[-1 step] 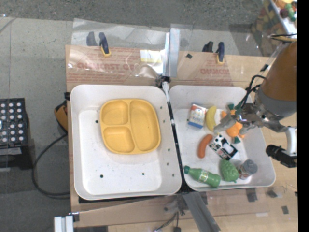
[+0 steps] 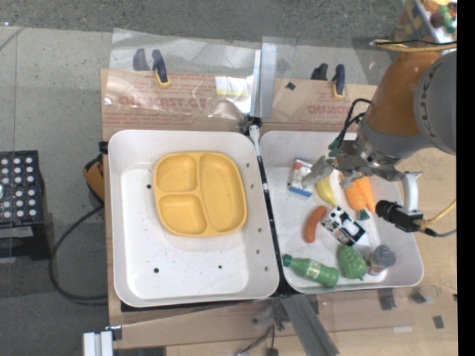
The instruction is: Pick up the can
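Observation:
The can (image 2: 381,258) is small and grey with a reddish label. It sits at the front right corner of the right bin (image 2: 286,154), touching a green broccoli-like toy (image 2: 352,262). My gripper (image 2: 334,170) hangs over the middle of that bin, above a yellow banana (image 2: 325,190) and an orange carrot (image 2: 361,194). It is well behind and to the left of the can. Nothing can be seen held in it.
The right bin also holds a white, red and blue carton (image 2: 299,178), a red sausage (image 2: 313,223), a black and white object (image 2: 345,226) and a green bottle (image 2: 312,271). A yellow divided plate (image 2: 200,193) lies in the left bin (image 2: 133,258).

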Available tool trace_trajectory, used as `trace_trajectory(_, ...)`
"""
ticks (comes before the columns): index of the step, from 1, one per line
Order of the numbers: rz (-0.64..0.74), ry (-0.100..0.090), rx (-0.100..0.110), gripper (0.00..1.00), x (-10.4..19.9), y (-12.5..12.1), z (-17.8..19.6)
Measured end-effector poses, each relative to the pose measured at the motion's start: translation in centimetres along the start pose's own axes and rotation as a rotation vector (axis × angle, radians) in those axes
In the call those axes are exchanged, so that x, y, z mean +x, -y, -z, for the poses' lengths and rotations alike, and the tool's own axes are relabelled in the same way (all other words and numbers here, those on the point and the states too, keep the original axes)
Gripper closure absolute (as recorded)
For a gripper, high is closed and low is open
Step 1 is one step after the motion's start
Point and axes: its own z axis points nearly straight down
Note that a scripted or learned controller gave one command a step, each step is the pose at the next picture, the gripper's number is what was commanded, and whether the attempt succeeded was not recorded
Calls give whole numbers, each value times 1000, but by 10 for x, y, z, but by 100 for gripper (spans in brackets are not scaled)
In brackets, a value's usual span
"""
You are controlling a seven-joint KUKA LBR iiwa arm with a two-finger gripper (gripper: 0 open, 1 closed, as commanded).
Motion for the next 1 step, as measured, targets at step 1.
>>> trace_trajectory(1, 29, 3, -3, 0, 7, -48, -78)
